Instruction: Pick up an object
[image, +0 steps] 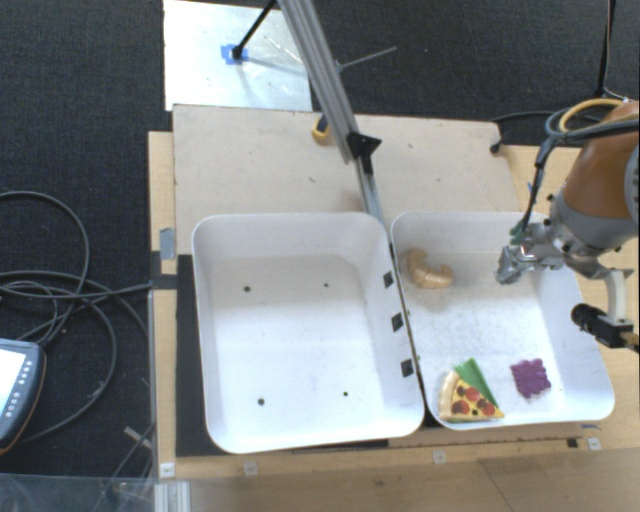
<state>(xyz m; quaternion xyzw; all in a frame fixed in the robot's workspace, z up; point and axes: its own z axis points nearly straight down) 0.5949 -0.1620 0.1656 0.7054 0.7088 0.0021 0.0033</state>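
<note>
In the right bin (470, 310) lie three objects. A tan croissant (426, 270) rests near the bin's far left corner. A pizza slice (468, 394) with a green edge sits at the near left, and a purple bunch of grapes (530, 377) lies to its right. My gripper (512, 266) hangs over the bin's far right part, to the right of the croissant and apart from it. Nothing shows between its metal tips.
The left bin (300, 330) stands beside the right one, with black markers along the shared wall. A slanted metal pole (335, 90) crosses above the bench's far side. Cables and a tablet lie on the floor at left.
</note>
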